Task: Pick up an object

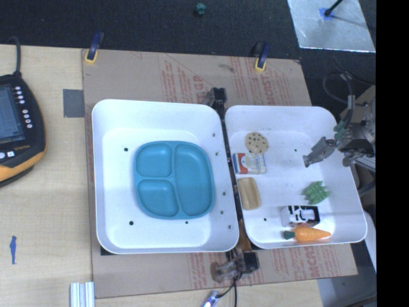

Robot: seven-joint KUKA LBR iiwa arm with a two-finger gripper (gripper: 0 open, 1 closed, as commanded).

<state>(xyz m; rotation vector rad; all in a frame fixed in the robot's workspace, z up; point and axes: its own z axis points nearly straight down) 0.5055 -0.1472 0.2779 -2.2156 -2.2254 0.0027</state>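
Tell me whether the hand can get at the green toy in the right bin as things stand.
Probably yes. The hand hangs over the right bin just above the green toy, which lies apart from the carrot and the small carton, with bare floor around it.

We note a pale wood bench point(45, 235) under a brown cardboard sheet point(166, 75) held by two blue-and-yellow clamps point(94, 47). Behind it lies dark carpeted floor point(140, 11) with a bright sheet point(332, 15). A handheld control pendant point(16, 130) rests at left.
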